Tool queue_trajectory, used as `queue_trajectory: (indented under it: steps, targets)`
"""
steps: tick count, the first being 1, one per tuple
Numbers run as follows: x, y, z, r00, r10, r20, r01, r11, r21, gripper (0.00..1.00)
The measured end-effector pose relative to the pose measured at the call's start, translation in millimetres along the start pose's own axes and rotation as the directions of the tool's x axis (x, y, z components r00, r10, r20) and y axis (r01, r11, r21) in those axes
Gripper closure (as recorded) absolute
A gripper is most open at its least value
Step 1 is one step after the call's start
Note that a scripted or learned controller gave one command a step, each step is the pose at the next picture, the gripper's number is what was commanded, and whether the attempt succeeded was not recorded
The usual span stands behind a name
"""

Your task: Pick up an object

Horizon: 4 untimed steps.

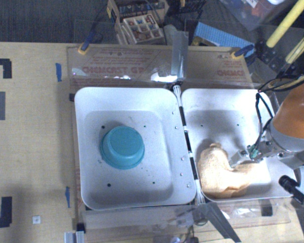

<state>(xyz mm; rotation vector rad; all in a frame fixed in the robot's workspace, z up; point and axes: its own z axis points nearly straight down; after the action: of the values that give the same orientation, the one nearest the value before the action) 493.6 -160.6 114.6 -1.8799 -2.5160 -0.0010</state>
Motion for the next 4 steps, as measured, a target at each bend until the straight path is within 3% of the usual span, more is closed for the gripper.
queue_trajectory:
  steps: [1, 2, 3, 4]
  targets:
    - [18.0, 16.4, 25.4, 0.999, -0.052, 0.004, 0.052, 0.999, -0.005, 0.00]
    - [17.7, 17.6, 14.5, 0.999, -0.050, 0.005, 0.050, 0.999, -0.011, 1.00]
    - [17.6, 17.6, 14.5, 0.999, -0.050, 0.005, 0.051, 0.999, -0.011, 0.00]
    - [16.2, 17.8, 4.5, 0.999, -0.047, 0.008, 0.048, 0.999, -0.014, 1.00]
